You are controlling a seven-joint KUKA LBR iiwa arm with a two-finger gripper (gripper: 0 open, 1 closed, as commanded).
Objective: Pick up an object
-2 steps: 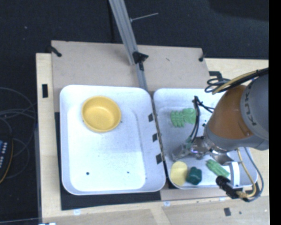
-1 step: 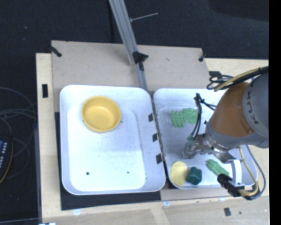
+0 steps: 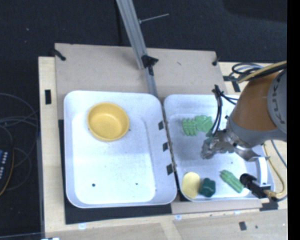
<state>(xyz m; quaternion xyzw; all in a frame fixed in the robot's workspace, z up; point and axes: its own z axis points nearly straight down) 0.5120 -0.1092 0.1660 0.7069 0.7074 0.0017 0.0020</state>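
Observation:
My gripper hangs low over the middle of the right bin, reaching in from the right under the orange-banded wrist. A light green ridged object lies just up and left of the gripper. Along the bin's front edge lie a pale yellow piece, a dark green block touching it, and a green elongated object. Nothing shows between the fingertips.
The left bin holds a yellow bowl at its back left. A grey metal rail runs from the top down to the divider between the bins. Cables and a black fitting sit by the right bin's front right corner.

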